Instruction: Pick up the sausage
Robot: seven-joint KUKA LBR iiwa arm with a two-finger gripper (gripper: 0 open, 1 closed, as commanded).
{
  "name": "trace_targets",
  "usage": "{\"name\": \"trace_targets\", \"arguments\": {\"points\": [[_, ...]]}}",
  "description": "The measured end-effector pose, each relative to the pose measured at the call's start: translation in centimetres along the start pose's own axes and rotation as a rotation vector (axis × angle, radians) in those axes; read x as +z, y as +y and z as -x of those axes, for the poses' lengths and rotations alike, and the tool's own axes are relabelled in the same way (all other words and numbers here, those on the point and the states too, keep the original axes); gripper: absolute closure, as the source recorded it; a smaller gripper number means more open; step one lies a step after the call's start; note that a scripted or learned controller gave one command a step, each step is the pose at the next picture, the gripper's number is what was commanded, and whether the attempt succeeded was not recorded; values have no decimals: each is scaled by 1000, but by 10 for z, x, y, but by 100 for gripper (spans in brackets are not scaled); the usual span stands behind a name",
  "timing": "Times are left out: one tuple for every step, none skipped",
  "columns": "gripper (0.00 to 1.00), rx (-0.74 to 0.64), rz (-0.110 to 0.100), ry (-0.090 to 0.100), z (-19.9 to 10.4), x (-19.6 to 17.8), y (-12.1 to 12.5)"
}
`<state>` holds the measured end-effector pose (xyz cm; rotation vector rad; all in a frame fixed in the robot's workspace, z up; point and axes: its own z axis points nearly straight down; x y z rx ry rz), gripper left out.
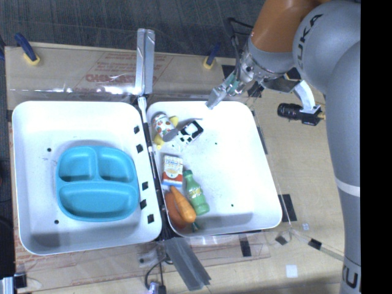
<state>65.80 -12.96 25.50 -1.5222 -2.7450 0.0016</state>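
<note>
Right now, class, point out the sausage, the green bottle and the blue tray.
sausage (180,207): camera view, middle of its orange body.
green bottle (195,195): camera view, its label.
blue tray (97,202): camera view, floor of its large compartment.

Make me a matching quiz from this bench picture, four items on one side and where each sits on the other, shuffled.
Items:
1. blue divided tray
2. sausage
3. green bottle
4. gripper

Places:
A. above the right bin's far edge
B. near corner of the right bin, by the divider
C. in the left bin
D. lying right beside the sausage

Pairs: 1-C, 2-B, 3-D, 4-A
</note>
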Motion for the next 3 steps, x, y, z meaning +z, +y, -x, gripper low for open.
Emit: {"name": "trace_targets", "arguments": {"points": [[100,-496,-1,2,5,0,-3],[100,-804,0,1,-48,-44,-16],[100,-1240,2,-4,-37,-55,-16]]}}
